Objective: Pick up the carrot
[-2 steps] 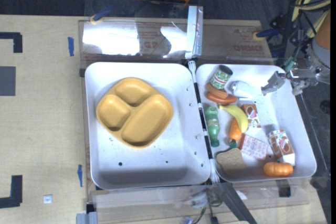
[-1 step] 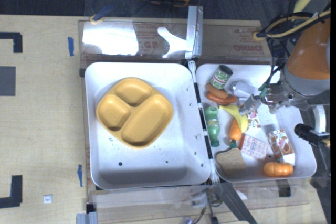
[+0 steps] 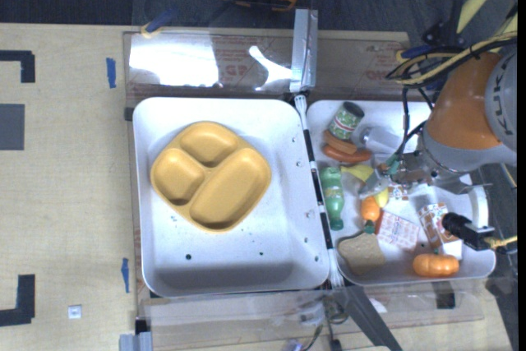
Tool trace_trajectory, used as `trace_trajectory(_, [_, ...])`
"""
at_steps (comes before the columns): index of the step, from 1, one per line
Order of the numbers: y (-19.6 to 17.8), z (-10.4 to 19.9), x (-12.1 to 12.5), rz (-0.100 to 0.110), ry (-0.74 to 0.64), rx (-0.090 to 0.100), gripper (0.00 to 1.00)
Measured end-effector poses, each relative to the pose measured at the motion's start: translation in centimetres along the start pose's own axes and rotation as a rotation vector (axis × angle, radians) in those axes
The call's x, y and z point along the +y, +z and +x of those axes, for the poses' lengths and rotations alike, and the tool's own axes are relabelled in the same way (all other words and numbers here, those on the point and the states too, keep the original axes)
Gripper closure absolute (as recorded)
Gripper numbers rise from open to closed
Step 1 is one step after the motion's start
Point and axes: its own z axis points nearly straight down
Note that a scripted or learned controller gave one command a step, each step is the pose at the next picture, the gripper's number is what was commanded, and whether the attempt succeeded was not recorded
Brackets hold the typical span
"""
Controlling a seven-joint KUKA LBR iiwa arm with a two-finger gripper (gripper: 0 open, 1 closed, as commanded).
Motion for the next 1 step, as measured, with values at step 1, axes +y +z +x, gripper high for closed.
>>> trace_trajectory(1, [1.68,-0.61,-2.80,-0.018,0.093,-0.007,0.00])
